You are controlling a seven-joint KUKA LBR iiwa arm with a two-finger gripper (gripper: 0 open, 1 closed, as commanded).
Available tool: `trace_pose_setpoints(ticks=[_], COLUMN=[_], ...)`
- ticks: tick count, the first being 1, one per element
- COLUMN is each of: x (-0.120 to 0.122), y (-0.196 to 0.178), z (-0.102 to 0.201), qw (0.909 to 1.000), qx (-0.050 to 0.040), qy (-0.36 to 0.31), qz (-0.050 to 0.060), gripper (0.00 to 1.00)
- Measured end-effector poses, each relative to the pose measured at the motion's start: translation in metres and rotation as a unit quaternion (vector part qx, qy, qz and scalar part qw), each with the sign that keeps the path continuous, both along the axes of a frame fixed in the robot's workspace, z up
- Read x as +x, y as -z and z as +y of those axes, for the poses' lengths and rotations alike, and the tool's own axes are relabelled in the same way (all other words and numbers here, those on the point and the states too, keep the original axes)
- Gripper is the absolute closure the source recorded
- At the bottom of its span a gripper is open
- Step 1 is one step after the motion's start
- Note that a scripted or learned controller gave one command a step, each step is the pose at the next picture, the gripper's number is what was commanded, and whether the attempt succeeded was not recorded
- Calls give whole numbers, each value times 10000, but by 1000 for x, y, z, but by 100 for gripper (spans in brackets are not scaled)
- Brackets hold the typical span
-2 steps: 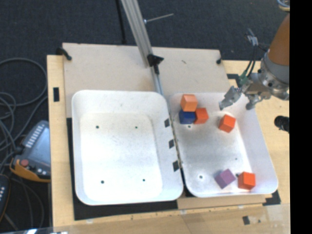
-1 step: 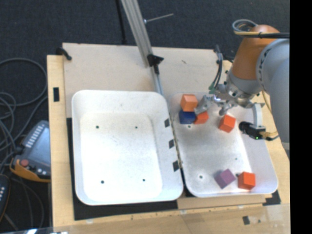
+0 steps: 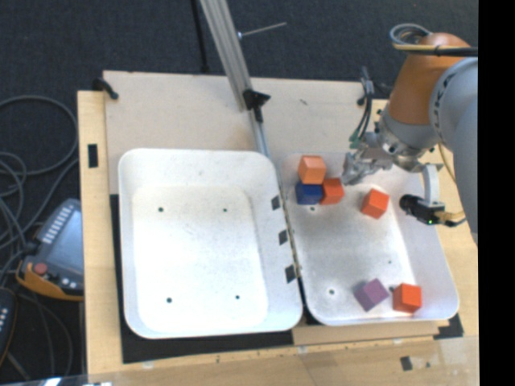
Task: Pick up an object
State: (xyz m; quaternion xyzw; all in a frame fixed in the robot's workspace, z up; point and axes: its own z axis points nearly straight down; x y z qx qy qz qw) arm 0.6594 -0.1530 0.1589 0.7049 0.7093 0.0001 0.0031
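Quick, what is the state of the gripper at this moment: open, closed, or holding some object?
Gripper: cannot be told; it hangs over the back of the right white bin, beside the small red-orange cube.

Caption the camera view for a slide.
KUKA arm's pincer poised over the right bin beside a cluster of orange and blue cubes.
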Motion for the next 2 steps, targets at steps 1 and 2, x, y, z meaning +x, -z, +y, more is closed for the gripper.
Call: trace_pose_setpoints(ticks=[1, 2], x=[0, 2], y=[0, 39], z=[0, 43], qw=[10000, 10000], qx=[-4, -21], qy=[-6, 52], qz=[5, 9], gripper=[0, 0])
